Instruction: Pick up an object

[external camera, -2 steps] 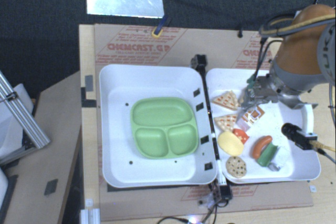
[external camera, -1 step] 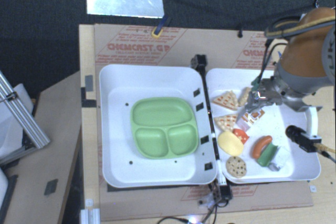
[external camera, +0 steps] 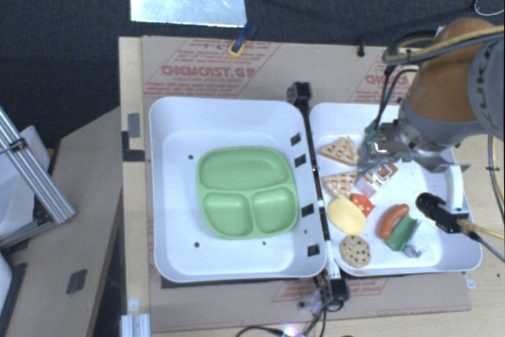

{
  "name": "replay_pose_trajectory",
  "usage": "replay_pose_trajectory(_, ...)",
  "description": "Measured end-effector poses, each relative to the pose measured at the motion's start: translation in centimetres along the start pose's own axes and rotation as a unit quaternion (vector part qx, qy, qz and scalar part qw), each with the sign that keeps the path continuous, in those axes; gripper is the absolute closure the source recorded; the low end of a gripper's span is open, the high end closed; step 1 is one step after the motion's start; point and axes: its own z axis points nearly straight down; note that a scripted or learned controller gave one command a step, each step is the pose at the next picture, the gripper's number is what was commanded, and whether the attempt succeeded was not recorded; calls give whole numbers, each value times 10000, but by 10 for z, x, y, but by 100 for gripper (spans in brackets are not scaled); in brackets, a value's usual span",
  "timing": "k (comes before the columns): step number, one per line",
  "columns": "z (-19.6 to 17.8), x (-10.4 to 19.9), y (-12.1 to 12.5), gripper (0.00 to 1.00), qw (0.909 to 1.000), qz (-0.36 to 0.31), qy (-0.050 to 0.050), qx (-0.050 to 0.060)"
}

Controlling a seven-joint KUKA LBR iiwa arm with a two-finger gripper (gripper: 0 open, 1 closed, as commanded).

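My gripper hangs low over the middle of the right bin, reaching in from the right. Just below it lies a small red-and-white packet, partly covered by the gripper. A pizza slice lies to the gripper's left, and a second pizza slice sits nearer the front. A yellow lemon-like piece touches a red tomato piece. Further front are a chocolate-chip cookie, an orange-red sausage and a green piece.
The left bin holds a green divided plate. A black-clipped divider joins the two bins. The grey arm with its orange band fills the space over the right bin's far right side.
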Motion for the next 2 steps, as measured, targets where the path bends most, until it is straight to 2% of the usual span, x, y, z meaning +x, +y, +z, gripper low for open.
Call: replay_pose_trajectory(2,1,-10,-1,100,10000,23,-2,-6)
